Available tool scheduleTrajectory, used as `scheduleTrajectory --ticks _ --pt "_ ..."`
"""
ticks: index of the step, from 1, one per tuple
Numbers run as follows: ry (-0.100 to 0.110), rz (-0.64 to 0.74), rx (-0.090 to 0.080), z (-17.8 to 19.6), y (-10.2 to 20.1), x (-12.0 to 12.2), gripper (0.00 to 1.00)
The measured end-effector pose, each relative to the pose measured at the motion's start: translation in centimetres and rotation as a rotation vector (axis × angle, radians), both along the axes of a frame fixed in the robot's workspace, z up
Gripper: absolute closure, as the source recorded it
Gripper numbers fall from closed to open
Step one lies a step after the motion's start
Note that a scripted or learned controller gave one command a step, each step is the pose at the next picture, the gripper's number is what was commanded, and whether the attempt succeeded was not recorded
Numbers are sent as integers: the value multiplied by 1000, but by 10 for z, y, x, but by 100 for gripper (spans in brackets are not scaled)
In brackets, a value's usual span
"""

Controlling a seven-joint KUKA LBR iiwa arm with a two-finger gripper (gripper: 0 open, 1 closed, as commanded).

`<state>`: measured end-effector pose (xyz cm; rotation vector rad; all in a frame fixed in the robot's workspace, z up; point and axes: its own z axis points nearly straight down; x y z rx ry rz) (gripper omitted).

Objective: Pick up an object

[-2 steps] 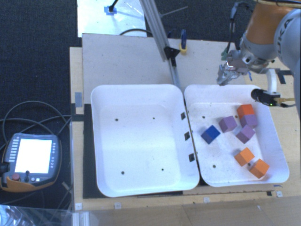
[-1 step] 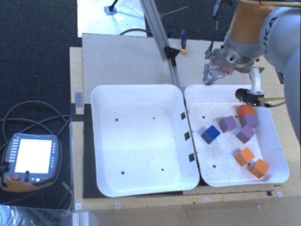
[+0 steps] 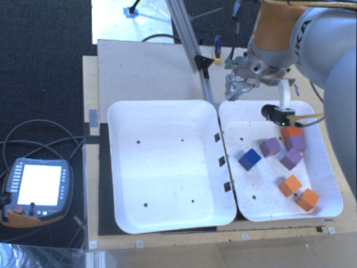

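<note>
My gripper (image 3: 234, 90) hangs above the far left corner of the right bin (image 3: 329, 208), nothing visible between its fingers. Below it in that bin lie a blue cube (image 3: 250, 159), three purple cubes (image 3: 270, 147) (image 3: 295, 143) (image 3: 290, 158), and three orange cubes (image 3: 290, 131) (image 3: 289, 185) (image 3: 307, 199). The blue cube lies nearest the gripper, toward the bin's left side. The orange cube at the back is partly hidden behind a purple one.
The left bin (image 3: 120, 149) sits beside the right one, the two rims meeting in the middle. A slanted metal pole (image 3: 187, 35) rises behind the bins, close to the left of the gripper. A teach pendant (image 3: 36, 191) lies off the bench at the left.
</note>
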<state>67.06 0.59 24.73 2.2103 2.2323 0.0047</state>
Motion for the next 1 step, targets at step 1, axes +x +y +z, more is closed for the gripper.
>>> scheduleTrajectory --ticks 1 --pt "0 1 0 6 55 -8 100"
